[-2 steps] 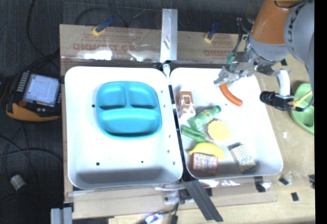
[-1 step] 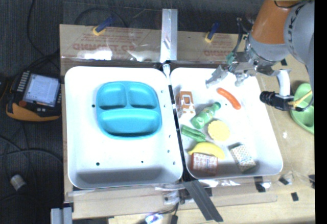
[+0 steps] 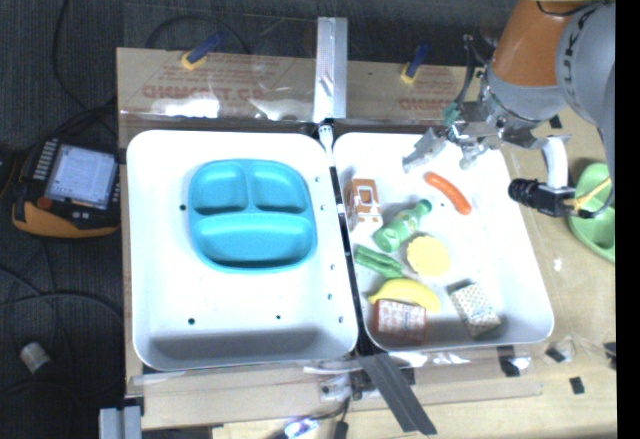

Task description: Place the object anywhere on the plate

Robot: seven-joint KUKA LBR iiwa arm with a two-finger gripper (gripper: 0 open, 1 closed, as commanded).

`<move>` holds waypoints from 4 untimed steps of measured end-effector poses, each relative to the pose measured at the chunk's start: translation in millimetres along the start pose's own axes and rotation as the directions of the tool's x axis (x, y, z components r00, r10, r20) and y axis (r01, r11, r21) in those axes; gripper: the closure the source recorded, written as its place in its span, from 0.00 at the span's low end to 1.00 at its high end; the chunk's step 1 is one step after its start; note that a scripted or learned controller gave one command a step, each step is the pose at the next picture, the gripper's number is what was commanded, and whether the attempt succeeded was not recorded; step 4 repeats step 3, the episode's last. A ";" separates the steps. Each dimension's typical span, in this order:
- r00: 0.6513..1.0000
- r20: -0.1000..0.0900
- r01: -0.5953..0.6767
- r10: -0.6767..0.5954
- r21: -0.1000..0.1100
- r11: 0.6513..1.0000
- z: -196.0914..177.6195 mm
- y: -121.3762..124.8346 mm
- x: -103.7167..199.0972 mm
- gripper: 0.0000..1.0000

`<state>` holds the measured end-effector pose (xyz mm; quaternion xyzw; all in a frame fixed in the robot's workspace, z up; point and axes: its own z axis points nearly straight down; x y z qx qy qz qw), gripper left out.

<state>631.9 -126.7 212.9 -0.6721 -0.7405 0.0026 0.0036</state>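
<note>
A blue divided plate (image 3: 250, 212) lies in the left bin (image 3: 160, 327). The right bin (image 3: 520, 257) holds a jumble of toy food. An orange-red sausage (image 3: 447, 192) lies near its far side. My gripper (image 3: 441, 157) hovers over the far part of the right bin, just above and behind the sausage. It is open, its two grey fingers (image 3: 414, 160) are spread apart, and nothing sits between them. The arm's orange band (image 3: 535, 37) rises at the upper right.
Also in the right bin are an orange-and-white carton (image 3: 362, 202), a green bottle (image 3: 405, 225), a yellow round piece (image 3: 428, 255), a green pod (image 3: 378, 262), a banana (image 3: 405, 293), a brown box (image 3: 398, 319) and a patterned block (image 3: 474, 307). A central wall (image 3: 338, 227) divides the bins.
</note>
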 end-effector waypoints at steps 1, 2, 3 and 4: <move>0.999 0.004 -0.047 0.047 -0.002 0.999 62.8 6.4 3.1 0.00; 0.999 0.003 -0.045 0.045 0.002 0.999 56.7 6.5 2.8 1.00; 0.978 -0.001 -0.207 0.207 -0.003 0.978 32.5 15.2 64.7 1.00; 0.978 -0.001 -0.207 0.207 -0.003 0.978 32.5 15.2 64.7 1.00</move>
